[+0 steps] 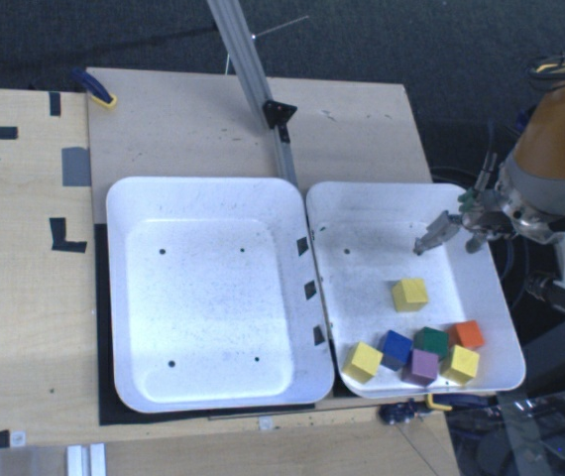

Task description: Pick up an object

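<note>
The gripper [453,228] hangs over the upper right part of the right bin [362,206], holding nothing; its fingers are small and blurred, so whether they are spread or closed I cannot tell. Below it lies a lone yellow cube [410,294]. Near the front rim sit another yellow cube [364,361], blue [396,348], green [431,341], purple [423,365], orange [468,334] and a third yellow [463,364], packed closely. The arm [545,157] is cut off at the right.
</note>
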Controlling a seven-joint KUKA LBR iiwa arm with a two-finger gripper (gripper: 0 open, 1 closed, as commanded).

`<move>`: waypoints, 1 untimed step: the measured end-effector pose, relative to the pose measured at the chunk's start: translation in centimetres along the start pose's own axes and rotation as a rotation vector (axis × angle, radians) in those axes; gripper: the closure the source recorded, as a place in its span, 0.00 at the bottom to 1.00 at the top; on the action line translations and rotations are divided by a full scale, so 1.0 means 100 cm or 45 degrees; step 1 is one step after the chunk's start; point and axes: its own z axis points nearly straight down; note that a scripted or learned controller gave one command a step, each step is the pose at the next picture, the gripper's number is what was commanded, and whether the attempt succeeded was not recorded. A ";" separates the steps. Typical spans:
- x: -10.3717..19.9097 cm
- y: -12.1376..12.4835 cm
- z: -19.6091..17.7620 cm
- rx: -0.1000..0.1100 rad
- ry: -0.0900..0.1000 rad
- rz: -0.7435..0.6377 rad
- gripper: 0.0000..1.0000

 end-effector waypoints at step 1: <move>0.000 0.000 0.000 0.000 0.000 0.000 0.00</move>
